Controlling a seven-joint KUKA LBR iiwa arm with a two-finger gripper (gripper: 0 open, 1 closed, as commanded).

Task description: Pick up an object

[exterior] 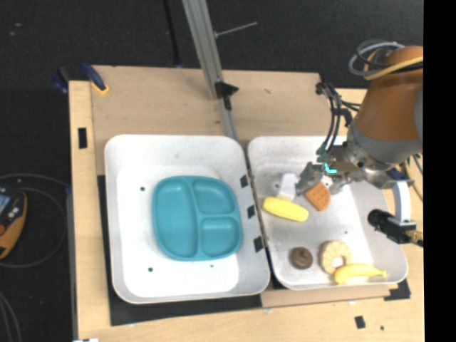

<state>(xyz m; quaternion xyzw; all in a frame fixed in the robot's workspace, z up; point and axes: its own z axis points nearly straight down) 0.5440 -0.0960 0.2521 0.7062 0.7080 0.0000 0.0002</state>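
Observation:
My gripper [318,182] hangs over the upper middle of the right bin [370,223], below the grey arm with its orange band [390,112]. An orange wedge-shaped piece [319,197] sits tilted right at the gripper's tip; whether it is gripped or only lying underneath cannot be made out. A small white object [287,185] lies just left of the gripper. A yellow corn-like piece [285,209] lies below it. At the front of the bin are a brown donut [301,257], a pale glazed ring [333,254] and a banana [360,273].
The left bin [128,162] holds a blue divided plate [197,216]. A metal post [206,41] rises behind the bins. Cables and a black fitting [388,223] hang at the right bin's right side. Dark floor surrounds the wooden bench [164,98].

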